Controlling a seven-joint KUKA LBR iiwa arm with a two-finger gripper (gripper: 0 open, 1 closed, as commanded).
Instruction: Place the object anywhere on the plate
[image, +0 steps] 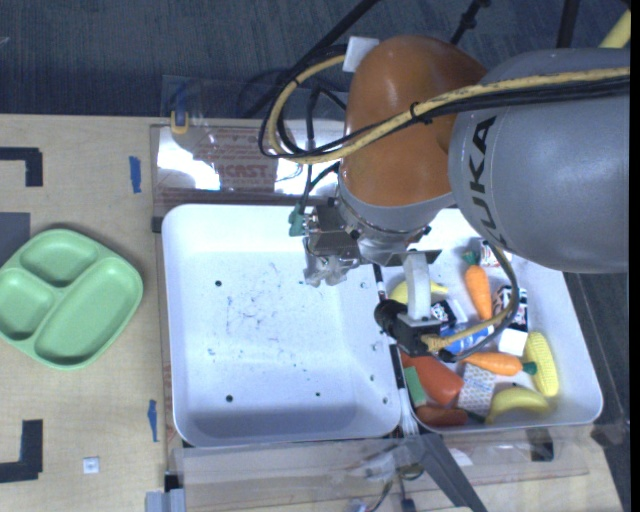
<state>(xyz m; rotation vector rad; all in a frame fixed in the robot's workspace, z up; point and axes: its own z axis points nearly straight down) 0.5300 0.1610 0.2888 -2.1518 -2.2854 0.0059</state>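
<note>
A light green plate (70, 297) with three compartments lies on the wooden bench, left of both bins, and nothing is on it. My gripper (323, 265) hangs over the far right part of the left white bin (200, 410), close to the wall between the two bins. I see no object at its tip. Several toy foods are heaped in the right bin (585, 395): an upright carrot (478, 290), a second carrot (495, 363) lying flat, a corn cob (541, 360), a banana (520, 402) and a red piece (436, 380). The arm hides the far part of the right bin.
The left bin's floor shows only faint blue scuffs and a few dark dots. A clear plastic piece (215, 160) sits behind the left bin. Black tape marks (22, 165) lie on the bench around the plate.
</note>
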